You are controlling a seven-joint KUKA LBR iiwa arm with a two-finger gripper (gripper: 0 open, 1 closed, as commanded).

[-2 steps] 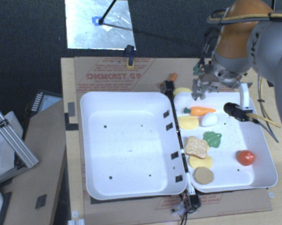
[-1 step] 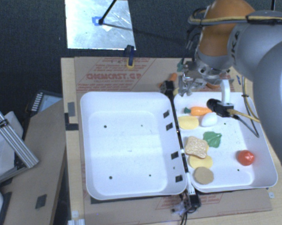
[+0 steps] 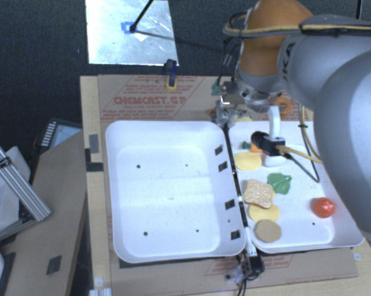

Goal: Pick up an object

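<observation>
Two white bins point(image 3: 169, 193); the right bin point(image 3: 334, 230) holds one cracker point(image 3: 259, 193), one green leaf point(image 3: 279, 182), one red tomato point(image 3: 323, 207), one tan disc point(image 3: 268, 231), two yellow pieces point(image 3: 248, 161).

Two shallow white bins sit side by side on a cardboard-covered bench. The left bin point(image 3: 166, 193) has a bare floor. In the right bin point(image 3: 343, 233) lie a yellow slice point(image 3: 247, 161), a green leaf-shaped piece point(image 3: 280, 182), a speckled tan cracker point(image 3: 259, 193) resting on a pale yellow disc point(image 3: 264, 212), a round brown biscuit point(image 3: 268, 231) nearest the viewer, and a red tomato point(image 3: 322, 207) to the right. The grey arm point(image 3: 328, 66) reaches in from the right, its gripper point(image 3: 227, 115) over the far end of the divide between the bins.
</observation>
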